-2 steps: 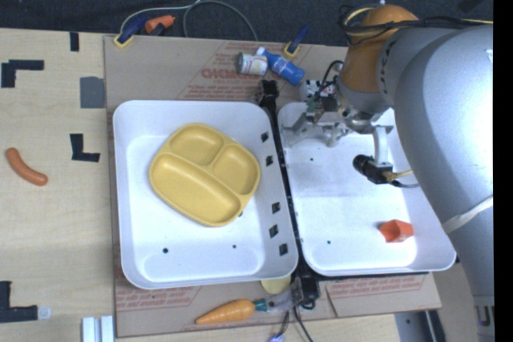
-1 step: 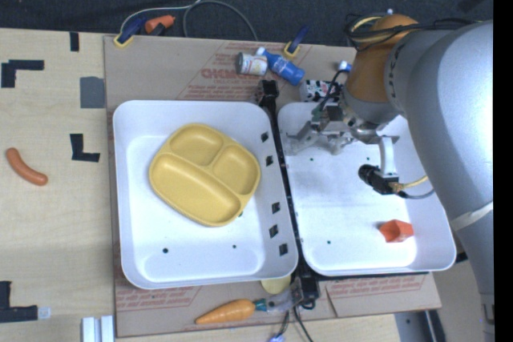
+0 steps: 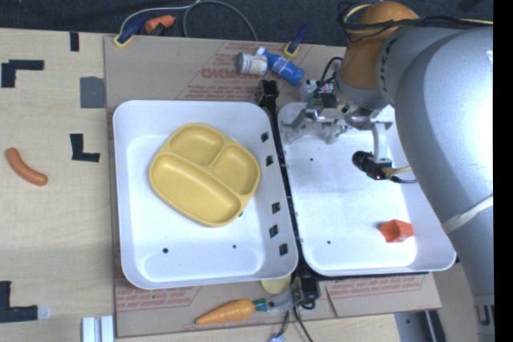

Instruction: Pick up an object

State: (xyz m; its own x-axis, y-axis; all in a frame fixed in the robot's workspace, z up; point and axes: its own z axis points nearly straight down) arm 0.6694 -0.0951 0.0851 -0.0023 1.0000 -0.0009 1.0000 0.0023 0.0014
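Where cardboard (image 3: 184,68) underlies them, two white bins (image 3: 128,172).

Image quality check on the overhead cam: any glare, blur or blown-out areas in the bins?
Camera view: lighting is even and soft, shadows faint. The right bin floor is near blown-out white, with little surface detail. The yellow divided plate in the left bin is sharp, with mild sheen. The arm is close to the lens, soft and smooth-looking. The small orange block reads clearly.
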